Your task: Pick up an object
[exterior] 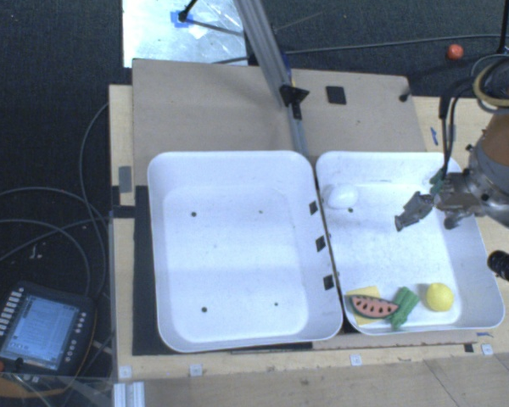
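My gripper (426, 220) hangs over the upper right part of the right bin (471, 265), reaching in from the right edge. Its two fingers stand apart, open, with nothing between them. Along the bin's front edge lie a watermelon slice (372, 306), a green piece (404, 305) leaning against it, and a yellow lemon (439, 296). A small white object (340, 197) rests near the bin's back left corner. The gripper is well above and behind the front row of objects, touching none of them.
The left bin (174, 312) sits beside the right one, their rims meeting in the middle. A slanted metal pole (267, 41) rises from behind the bins. A control pendant (38, 325) and cables lie on the floor at left.
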Tool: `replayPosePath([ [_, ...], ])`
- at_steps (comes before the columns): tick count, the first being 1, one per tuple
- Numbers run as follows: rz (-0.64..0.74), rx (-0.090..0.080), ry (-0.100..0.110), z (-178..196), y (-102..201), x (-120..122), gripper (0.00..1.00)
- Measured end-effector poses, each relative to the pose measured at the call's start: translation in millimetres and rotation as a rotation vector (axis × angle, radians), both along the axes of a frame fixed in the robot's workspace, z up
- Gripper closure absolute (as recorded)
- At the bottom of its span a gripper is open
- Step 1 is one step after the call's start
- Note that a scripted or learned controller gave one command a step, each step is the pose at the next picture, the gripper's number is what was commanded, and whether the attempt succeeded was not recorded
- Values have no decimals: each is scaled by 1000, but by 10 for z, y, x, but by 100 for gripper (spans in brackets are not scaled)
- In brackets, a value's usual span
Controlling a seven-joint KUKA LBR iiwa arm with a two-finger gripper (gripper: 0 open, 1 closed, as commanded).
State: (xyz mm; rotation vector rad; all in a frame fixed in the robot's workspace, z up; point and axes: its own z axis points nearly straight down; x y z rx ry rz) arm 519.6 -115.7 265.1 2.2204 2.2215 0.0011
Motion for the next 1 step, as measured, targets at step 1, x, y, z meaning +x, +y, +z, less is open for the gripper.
replayPosePath([
  [1,1,0,-1,107,0,3,100],
])
